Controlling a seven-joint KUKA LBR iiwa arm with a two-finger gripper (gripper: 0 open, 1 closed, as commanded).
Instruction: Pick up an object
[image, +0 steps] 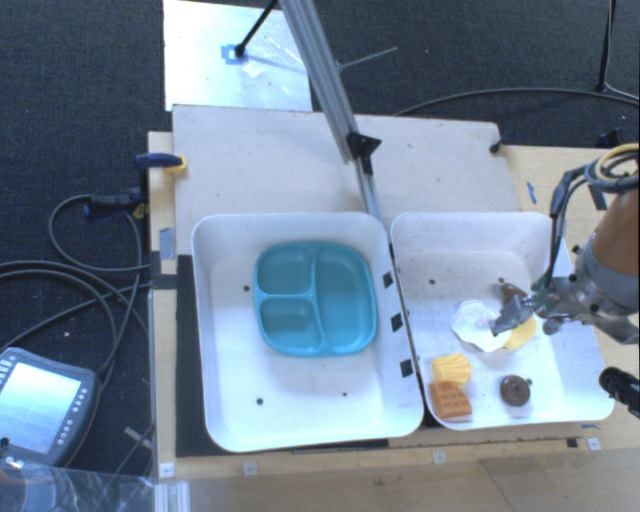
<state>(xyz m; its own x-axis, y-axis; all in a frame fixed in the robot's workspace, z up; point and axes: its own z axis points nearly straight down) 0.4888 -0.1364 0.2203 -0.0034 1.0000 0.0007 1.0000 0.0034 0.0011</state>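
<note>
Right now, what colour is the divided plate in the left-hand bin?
Teal blue. The divided plate shows plainly in the camera view, lying flat in the left bin.

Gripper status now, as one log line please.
gripper: low in right bin | at white object | grasp: unconfirmed | blue tray: left bin

We count two white bins (300, 420) on the surface (430, 160). One blue divided plate (315, 298) lies far from the tool (515, 312). Near the tool we count one white piece (470, 325), three yellow-orange pieces (451, 368), and one brown piece (515, 390).
</note>
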